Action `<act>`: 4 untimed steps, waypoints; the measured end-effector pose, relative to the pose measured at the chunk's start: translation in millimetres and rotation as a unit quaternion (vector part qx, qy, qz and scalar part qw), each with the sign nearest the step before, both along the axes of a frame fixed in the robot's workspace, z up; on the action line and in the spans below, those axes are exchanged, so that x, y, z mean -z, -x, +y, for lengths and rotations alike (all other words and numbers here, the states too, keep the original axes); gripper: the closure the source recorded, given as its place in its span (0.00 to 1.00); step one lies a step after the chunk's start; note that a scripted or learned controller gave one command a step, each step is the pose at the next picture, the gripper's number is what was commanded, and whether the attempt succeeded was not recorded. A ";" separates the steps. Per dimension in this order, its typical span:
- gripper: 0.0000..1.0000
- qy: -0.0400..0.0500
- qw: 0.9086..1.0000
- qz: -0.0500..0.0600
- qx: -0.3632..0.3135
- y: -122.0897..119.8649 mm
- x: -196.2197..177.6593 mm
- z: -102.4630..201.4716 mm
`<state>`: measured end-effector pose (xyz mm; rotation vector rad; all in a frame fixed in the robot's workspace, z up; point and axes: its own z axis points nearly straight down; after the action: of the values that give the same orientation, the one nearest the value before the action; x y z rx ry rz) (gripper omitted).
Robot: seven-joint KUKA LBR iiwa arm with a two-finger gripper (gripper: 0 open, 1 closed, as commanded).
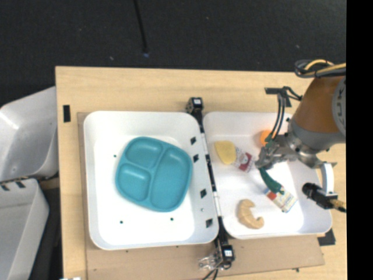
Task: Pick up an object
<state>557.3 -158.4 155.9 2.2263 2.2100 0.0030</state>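
Two shallow white bins are sitting side by side on the pale wooden bench (145, 89), filling the middle of the frame. The left bin (99, 214) is holding a teal divided plate (154, 174), lying flat near its centre with three compartments facing up. The right bin (230, 127) is holding the loose items: a yellow wedge-shaped piece (225, 151) in its upper left part, a small silver-and-red wrapped item (243, 161) just beside that wedge on its right, a tan croissant-shaped piece (250, 214) toward the bin's lower middle, and a bit of orange object (265, 136) peeking out near the upper right, partly covered by the arm. A green-handled tool with a red and white end (276, 190) is lying at a slant in the lower right part of this bin, its green end pointing up toward the wrist. The arm (317, 112) is reaching in from the right edge of the frame, orange band showing above the grey wrist. The gripper (268, 159) is hanging low over the right bin, between the wrapped item and the top of the green tool, just beside both. Cannot tell how the pincer is set; the grey wrist is blocking the tips, and nothing is visibly sitting between them. A black clamp (194, 104) is sitting at the top of the seam between the bins.
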 end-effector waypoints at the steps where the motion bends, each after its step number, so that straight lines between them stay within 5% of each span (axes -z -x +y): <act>1: 1.00 0.000 1.000 -0.001 -0.001 5.7 -61.3 -4.3; 2: 1.00 0.000 1.000 -0.001 -0.005 5.4 -105.6 -2.8; 4: 1.00 -0.001 1.000 0.001 -0.007 -41.4 -89.5 79.5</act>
<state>598.8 -78.9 245.4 2.2138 2.2264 0.0020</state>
